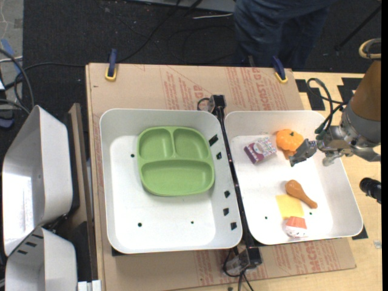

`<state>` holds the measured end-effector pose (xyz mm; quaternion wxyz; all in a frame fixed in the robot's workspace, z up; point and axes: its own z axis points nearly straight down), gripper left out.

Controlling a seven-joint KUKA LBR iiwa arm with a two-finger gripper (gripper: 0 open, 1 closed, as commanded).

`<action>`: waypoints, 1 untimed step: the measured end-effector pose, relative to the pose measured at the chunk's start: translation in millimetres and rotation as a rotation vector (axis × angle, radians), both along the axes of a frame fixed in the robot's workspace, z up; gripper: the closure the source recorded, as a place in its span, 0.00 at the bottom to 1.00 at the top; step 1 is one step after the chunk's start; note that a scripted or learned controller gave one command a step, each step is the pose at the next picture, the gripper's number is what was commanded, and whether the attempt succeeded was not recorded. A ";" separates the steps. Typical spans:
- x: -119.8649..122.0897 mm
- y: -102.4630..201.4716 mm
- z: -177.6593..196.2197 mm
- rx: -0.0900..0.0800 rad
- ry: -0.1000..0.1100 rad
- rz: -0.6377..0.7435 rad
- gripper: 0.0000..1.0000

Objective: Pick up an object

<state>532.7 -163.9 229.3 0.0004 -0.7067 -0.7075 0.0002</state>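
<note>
Five small things are lying in the right bin (348,187), and the gripper (303,154), fingers apart and empty, is hanging just beside the orange toy (288,139). Closing off-centre is risking nudging that toy away.

arm (370,102) cut off at right edge

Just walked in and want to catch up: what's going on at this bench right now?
A grey robot arm reaches in from the right over the right bin. Its hand sits beside an orange toy, with nothing visibly between its fingers. Also in that bin lie a purple packet, a toy drumstick, a yellow block and a small red-and-white item. The left bin holds a green divided plate.
</note>
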 end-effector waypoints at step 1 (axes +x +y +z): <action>58.7 1.5 -88.2 -0.002 -0.005 0.004 0.00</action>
